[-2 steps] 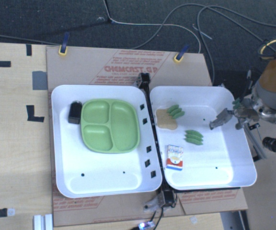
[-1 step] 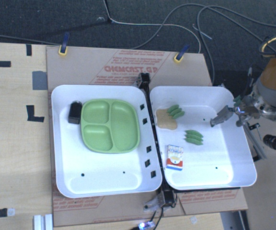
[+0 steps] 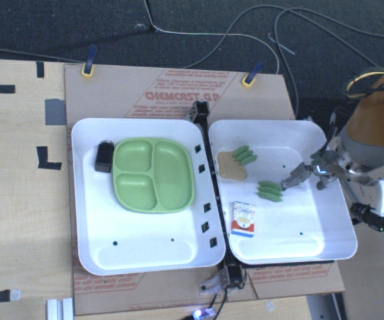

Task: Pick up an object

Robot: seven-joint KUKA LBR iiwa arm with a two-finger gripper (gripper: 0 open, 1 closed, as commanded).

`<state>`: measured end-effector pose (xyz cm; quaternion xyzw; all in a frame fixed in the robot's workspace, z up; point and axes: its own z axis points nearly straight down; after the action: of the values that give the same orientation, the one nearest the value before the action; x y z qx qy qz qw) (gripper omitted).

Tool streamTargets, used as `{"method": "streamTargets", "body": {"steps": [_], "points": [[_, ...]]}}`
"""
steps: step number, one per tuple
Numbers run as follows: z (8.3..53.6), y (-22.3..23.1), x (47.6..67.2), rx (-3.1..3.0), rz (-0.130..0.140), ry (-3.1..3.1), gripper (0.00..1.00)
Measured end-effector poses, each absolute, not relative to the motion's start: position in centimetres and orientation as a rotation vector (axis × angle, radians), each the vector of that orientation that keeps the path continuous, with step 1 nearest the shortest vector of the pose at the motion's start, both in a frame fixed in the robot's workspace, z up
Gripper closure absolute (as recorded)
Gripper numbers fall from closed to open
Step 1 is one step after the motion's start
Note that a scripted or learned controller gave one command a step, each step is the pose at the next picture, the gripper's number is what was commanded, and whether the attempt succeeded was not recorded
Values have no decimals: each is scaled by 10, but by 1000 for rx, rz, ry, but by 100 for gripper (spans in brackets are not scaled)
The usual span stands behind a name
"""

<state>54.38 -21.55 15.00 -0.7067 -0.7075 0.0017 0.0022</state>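
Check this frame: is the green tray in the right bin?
No, the green tray lies in the left bin, beside a small black object.

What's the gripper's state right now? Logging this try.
Gripper: cannot be told; low in the right bin, beside a green piece.

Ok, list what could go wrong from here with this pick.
1. The gripper sits right beside the green piece; closing off-centre could nudge it away instead of gripping it.
2. The arm crosses the right bin near its rim, so a lower approach might clip the wall.
3. The tan piece touches another green piece; grabbing there could lift both.
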Motion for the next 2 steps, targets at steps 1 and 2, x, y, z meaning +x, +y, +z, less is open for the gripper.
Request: {"method": "streamTargets", "body": {"steps": [1, 2], "points": [[93, -209, 538, -2217, 3, -2220, 0], [86, -208, 539, -2222, -1, -2226, 0]]}}
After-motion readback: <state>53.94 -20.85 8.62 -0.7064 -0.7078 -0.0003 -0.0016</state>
